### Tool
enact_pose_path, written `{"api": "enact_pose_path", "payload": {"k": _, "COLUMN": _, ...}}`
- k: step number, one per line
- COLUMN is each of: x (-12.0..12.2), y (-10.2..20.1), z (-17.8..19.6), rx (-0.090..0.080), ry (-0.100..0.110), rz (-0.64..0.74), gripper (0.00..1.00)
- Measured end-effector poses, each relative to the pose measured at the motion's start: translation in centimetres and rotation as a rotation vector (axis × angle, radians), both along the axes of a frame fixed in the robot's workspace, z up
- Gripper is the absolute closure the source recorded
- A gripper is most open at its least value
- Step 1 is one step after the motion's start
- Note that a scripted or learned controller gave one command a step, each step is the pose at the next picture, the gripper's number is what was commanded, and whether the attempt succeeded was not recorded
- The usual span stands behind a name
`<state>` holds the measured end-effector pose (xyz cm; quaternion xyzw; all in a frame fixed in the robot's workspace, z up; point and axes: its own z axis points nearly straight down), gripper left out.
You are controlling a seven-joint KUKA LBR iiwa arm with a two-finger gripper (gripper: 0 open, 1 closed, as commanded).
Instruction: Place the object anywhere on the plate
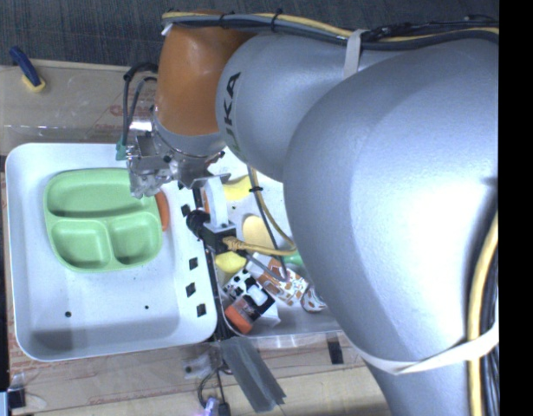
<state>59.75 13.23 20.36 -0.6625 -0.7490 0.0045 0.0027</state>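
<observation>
Overhead view of the bench. The grey arm (370, 154) enters from the right and covers most of the right bin (283, 315); its orange band (190, 72) sits above the wrist, over the seam between the two bins. The gripper (147, 180) hangs at the right rim of the green plate (101, 219) — a three-compartment tray lying in the upper half of the left bin (93, 319). Its finger state cannot be told from this angle, since the wrist housing hides the tips. A small orange object (164, 211) lies just beside the plate's right edge, below the gripper, on the bin floor rather than in a compartment; whether it touches the plate is unclear. In the right bin, partly under the arm, lie a yellow item (253, 230), a patterned packet (279, 284) and an orange-and-black item (242, 312). A blue clamp (25, 68) rests on the bench at upper left.
</observation>
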Motion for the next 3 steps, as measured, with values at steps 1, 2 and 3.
{"api": "enact_pose_path", "payload": {"k": 1, "x": 1.0, "y": 7.8, "z": 7.0, "rx": -0.002, "ry": -0.004, "rz": -0.2, "gripper": 1.0}}
{"api": "enact_pose_path", "payload": {"k": 2, "x": -4.4, "y": 7.4, "z": 2.7, "rx": -0.006, "ry": -0.001, "rz": -0.392, "gripper": 1.0}}
{"api": "enact_pose_path", "payload": {"k": 3, "x": -5.1, "y": 8.7, "z": 7.9, "rx": -0.006, "ry": -0.006, "rz": -0.652, "gripper": 1.0}}
